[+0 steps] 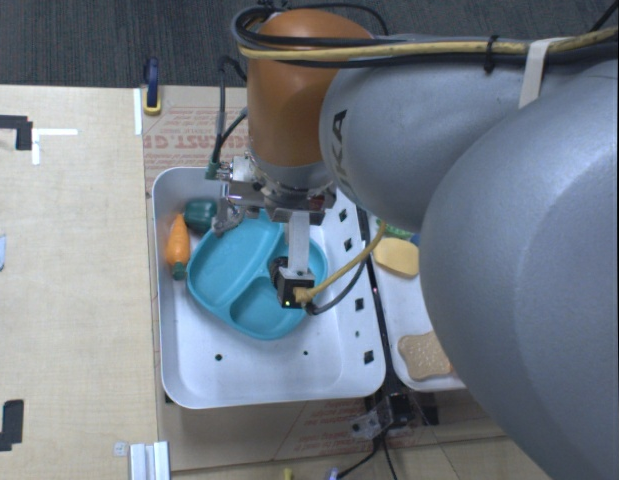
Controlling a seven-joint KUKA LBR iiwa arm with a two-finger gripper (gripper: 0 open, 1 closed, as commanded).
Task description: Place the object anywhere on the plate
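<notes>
Teal is the colour you will pick out first from the camera above the bench: a plate with two compartments lies in the left bin, towards its far half. Both compartments show bare blue where the arm does not cover them.

Just beside the plate's left rim, on the white bin floor, you see an orange carrot-shaped piece lying lengthwise along the bin's left wall. A dark green piece sits at the carrot's far end, close to the plate's upper-left rim. Both rest on the bin floor, off the plate.

The gripper hangs below the orange band over the plate's far edge, right next to the dark green piece. From this angle the wrist hides too much of it, so you cannot tell whether the claw is spread or pressed together, nor whether it pinches anything.

The grey arm covers most of the right bin. In the strip you can see, a yellow piece lies further away, and a tan, bread-like piece lies nearer, well apart from it.
</notes>
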